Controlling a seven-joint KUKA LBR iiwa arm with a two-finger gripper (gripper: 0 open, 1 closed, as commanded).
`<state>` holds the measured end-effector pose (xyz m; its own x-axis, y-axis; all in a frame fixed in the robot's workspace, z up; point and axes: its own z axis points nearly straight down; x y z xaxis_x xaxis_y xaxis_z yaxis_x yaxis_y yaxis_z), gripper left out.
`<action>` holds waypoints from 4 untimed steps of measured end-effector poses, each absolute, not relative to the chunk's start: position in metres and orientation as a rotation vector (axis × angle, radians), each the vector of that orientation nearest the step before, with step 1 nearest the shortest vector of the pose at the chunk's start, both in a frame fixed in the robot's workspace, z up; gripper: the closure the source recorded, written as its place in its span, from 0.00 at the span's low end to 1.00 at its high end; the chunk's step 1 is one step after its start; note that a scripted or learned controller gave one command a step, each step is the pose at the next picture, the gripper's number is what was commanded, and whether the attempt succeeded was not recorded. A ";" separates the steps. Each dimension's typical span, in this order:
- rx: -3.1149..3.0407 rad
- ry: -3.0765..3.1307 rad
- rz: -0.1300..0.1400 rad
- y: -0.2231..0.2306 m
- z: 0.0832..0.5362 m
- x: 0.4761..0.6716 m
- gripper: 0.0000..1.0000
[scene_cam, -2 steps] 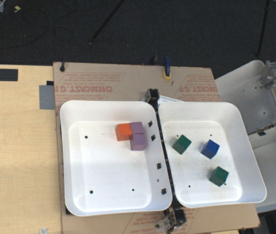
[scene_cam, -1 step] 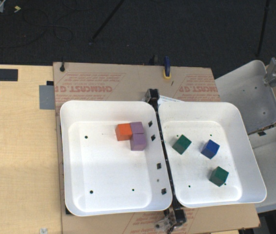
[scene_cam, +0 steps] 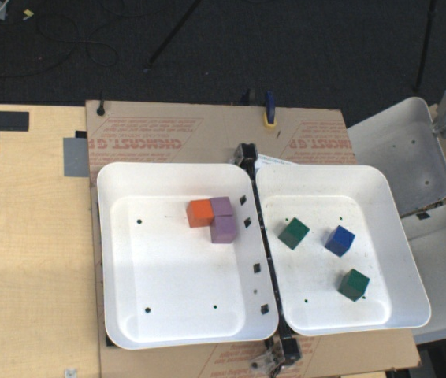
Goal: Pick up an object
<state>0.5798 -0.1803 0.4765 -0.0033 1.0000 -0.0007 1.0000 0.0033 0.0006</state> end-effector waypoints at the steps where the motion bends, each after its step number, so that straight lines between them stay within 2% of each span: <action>1: 2.219 2.223 0.000 -0.172 0.489 0.576 1.00; 2: 2.221 2.220 0.000 -0.182 0.522 0.568 1.00; 3: 2.221 2.221 0.000 -0.187 0.539 0.548 1.00; 4: 2.226 2.221 -0.002 -0.185 0.538 0.519 1.00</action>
<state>0.5189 -0.1853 0.5377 0.0024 1.0000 0.0012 1.0000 -0.0024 -0.0030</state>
